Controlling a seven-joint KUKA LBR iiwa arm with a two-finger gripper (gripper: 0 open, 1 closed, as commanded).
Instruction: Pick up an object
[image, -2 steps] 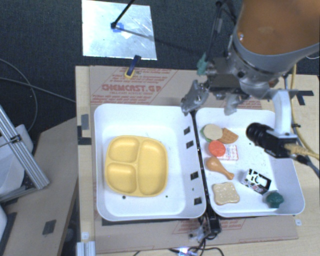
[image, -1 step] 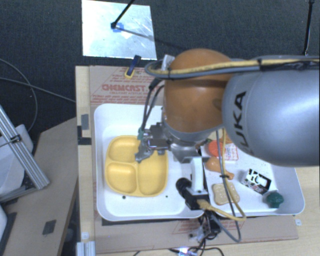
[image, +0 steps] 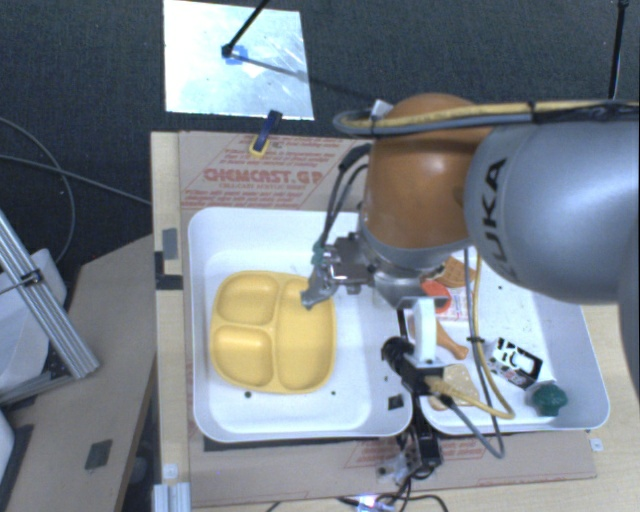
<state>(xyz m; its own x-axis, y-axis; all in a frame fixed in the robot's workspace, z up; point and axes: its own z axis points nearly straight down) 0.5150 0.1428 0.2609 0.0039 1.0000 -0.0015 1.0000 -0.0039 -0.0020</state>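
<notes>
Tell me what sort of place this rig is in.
Likely a robotics lab test cell: two white bins on cardboard over a bench, a yellow divided tray and small toy-like objects for grasping trials, loose cables, dark carpet, aluminium framing at left.

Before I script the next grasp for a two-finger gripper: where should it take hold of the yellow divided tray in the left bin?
Probably on the yellow divided tray's raised outer rim, from straight above. It lies flat and is likely too wide to span, so one finger inside a compartment and one outside pinching the wall looks best. The near-left rim seems freest, away from the gripper over its upper-right edge.
</notes>
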